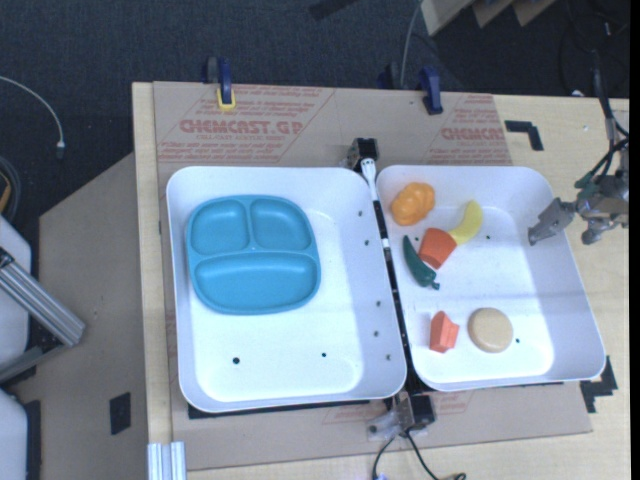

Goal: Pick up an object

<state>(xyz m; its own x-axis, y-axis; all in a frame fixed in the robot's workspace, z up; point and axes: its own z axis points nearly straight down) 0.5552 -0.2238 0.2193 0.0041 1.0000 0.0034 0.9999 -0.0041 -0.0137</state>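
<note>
Cardboard-topped bench (pixel 300 118), seemingly dark carpet

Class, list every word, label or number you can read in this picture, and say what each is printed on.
"CHEMCAST GP": red print on the brown sheet under the bins, above the left bin.
The same red print shows above the right bin, cut off and only partly readable.
Smaller red lines around both prints are too blurred to read.
No readable text on the blue tray, the toy food or the gripper.

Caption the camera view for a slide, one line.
Gripper hovers at the right bin's far right edge, toy foods clustered left of it; a blue divided plate sits in the left bin.
</note>
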